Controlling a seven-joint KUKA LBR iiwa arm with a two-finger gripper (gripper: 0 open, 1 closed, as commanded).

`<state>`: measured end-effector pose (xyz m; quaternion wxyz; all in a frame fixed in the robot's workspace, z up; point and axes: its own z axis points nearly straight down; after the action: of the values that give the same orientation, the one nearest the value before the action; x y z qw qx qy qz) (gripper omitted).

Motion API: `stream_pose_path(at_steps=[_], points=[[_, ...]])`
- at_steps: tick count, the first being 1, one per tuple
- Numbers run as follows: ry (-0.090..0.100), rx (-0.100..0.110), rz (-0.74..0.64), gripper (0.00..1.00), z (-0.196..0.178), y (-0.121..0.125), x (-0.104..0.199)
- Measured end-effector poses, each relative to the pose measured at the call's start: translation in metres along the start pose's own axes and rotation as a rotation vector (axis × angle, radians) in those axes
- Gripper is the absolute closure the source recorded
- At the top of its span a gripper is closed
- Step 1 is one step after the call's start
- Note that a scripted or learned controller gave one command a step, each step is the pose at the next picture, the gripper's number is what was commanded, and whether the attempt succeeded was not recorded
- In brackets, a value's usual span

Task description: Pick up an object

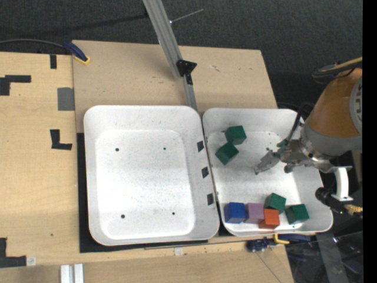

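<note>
- Camera view: two shallow white bins sit side by side on the bench; the left bin (100, 158) is the wider one, and the right bin (247, 115) touches it along a shared edge.
- Taking the right bin as the landmark, two green blocks lie in its far-left part: one green block (236, 134) nearer the far wall, and a second green block (227, 153) just beside it, toward the near side and tilted.
- Along the right bin's near wall sits a row of blocks: a blue block (235, 211) at the left end, a lilac block (255, 211) touching it, then an orange block (271, 218), with a dark green block (275, 202) just behind the orange one and another green block (297, 213) at the right end.
- The gripper (272, 161) hangs over the middle-right of the right bin, above bare floor, between the far pair of green blocks and the near row, and apart from both.
- Its fingers (263, 165) point toward the bin's left and look spread apart, with nothing between them.
- The grey arm with its orange band (333, 114) reaches in over the right bin's right wall.
- A slanted metal rail (168, 31) crosses the bench beyond the right bin's far-left corner.
</note>
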<state>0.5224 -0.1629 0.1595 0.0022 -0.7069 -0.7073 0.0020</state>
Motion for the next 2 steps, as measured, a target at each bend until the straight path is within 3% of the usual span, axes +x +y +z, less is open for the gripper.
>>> stream_pose_path(at_steps=[1,2], points=[[0.001,0.001,0.0,0.0,0.047,-0.009,0.0],[0.0,-0.002,0.0,0.0,0.069,-0.01,0.0]])
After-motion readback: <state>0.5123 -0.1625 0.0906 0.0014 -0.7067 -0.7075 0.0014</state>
